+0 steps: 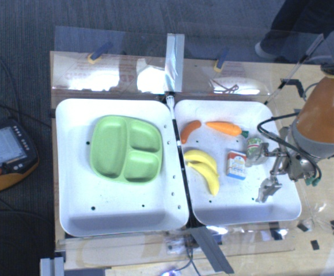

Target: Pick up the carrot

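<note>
The arm (319,117) runs off the right edge; the small carton's (235,164) print is unreadable.

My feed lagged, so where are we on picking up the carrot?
Nothing is done yet: the carrot lies in the right bin, near its far wall. The gripper hangs low over the bin's right side, apart from the carrot. Reaching, grasping and lifting remain.

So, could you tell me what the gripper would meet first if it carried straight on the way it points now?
The gripper points down at the near right part of the right bin, so it would probably meet bare bin floor first. The small carton and bananas lie off to its side; depth is hard to judge.
</note>
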